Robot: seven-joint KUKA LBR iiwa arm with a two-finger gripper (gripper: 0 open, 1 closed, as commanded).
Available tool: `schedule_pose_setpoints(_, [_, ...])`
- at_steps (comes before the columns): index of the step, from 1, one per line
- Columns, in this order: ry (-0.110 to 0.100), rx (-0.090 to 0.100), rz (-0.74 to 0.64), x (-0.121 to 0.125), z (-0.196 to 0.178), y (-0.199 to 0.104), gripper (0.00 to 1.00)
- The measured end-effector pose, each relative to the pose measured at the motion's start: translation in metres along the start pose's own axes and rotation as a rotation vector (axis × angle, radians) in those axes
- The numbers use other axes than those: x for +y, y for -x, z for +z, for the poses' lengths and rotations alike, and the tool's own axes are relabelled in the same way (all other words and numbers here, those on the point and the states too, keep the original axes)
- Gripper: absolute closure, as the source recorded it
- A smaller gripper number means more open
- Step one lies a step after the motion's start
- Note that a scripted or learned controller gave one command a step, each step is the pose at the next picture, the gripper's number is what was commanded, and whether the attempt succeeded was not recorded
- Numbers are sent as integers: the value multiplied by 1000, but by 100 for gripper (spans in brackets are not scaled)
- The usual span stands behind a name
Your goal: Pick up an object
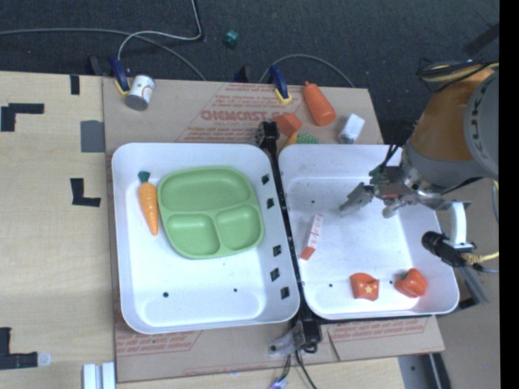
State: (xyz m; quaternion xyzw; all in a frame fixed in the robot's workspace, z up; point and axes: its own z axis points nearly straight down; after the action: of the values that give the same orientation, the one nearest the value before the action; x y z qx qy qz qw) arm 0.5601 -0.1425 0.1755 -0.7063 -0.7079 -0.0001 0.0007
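The claw point(375, 203) hangs over the right bin point(340, 164), near its far right part, with two grey fingers splayed: one reaches left toward the bin's middle, the other points toward the right wall. It looks spread, and nothing sits between the fingers, so no object is picked up yet.

Nearest to it, toward the bin's left wall, lies a small white-and-red packet point(312, 237), well apart from the fingertips. Along the near edge of the same bin rest two orange-red toy pieces, one point(364, 286) near the middle of that edge and another point(413, 282) by the near right corner.

The left bin point(130, 282) carries a green divided plate point(212, 211) in its centre and a toy carrot point(148, 204) just beside the plate's left rim.

Beyond the bins, on the surface's cardboard sheet point(227, 112), lie an orange bottle-shaped toy point(319, 104), a small white block point(352, 127) and a small can point(140, 91).

By my judgement the task is at its start: the claw must still descend on one item, close and lift.
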Motion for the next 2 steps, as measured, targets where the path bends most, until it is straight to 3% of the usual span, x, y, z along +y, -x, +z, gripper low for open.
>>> schedule_pose_setpoints(1, [-1, -3, 3, -6, 2, 82, 0])
schedule_pose_setpoints(2, [1, -1, 0, -30, -35, 9, 0])
